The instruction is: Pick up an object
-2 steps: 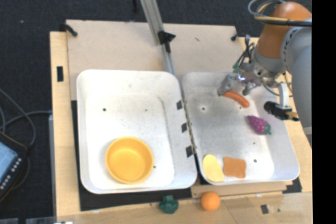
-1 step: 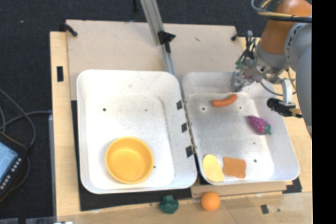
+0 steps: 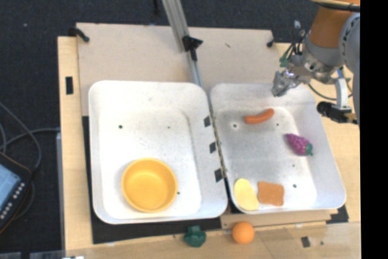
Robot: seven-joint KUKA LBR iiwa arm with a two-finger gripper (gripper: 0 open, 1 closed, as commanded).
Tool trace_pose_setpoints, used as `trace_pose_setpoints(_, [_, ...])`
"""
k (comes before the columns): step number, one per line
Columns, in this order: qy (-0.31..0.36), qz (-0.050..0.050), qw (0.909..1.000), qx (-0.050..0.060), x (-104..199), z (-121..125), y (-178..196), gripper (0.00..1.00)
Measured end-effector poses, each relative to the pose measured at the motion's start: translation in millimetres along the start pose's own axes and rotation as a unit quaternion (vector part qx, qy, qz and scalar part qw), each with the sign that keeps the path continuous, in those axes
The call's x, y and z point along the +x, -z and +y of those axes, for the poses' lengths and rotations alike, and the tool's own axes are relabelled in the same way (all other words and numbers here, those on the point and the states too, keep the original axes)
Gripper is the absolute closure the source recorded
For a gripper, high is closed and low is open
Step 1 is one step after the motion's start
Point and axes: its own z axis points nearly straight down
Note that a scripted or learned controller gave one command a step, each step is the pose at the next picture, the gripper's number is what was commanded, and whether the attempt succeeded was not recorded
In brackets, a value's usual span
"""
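Two white bins sit on the desk (image 3: 70, 130). One yellow bowl (image 3: 149, 184) lies in the left bin (image 3: 145, 106). Right bin (image 3: 321, 191): a hot dog (image 3: 259, 117) at 12 o'clock pointing 2 to 8, purple grapes (image 3: 298, 144) at 3, yellow and orange pieces at 6. Pincer (image 3: 280, 89) hangs over the far rim at 12, holding nothing; can't tell its grip.

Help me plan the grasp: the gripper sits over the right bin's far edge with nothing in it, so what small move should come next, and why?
Probably ease the gripper toward the near side and down over the orange sausage. It is the closest object, lying flat and apart from the purple grapes, so there looks to be room around it in the right bin.
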Motion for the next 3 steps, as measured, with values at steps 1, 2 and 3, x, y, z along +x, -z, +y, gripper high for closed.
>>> trace_pose_setpoints(1, [0.001, 0.0, 1.0, -0.001, -2, 2, 51, 1.0])
trace_pose_setpoints(2, [0.001, 0.001, 1.0, 0.002, 59, -2, 50, 1.0])
trace_pose_setpoints(3, [0.002, 0.002, 1.0, 0.003, 122, 2, 58, 1.0])
